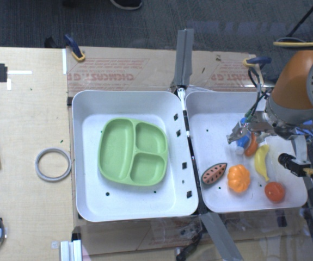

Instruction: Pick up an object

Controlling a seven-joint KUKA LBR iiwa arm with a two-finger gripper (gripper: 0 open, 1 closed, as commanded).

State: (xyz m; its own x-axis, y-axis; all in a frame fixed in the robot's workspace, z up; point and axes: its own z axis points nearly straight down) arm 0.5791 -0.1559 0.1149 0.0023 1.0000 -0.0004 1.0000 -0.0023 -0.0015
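Several plastic toy foods lie lower right; the two-finger gripper (pixel 247 135), finger state untellable, hovers over an orange-and-blue piece (pixel 248 144), needing descent.

tool (pixel 243 136) fingers blurred, blue and orange object (pixel 249 144) partly hidden beneath it

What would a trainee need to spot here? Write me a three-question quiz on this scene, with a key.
1. True or false: the green divided plate lies in the same bin as the toy pumpkin.
2. Which item lies nearest the hand? A) the red tomato B) the small orange and blue item C) the grey ring
3. Fill in: the yellow banana lies in the ___ bin as the camera sees it.

Key: 1 false; 2 B; 3 right.
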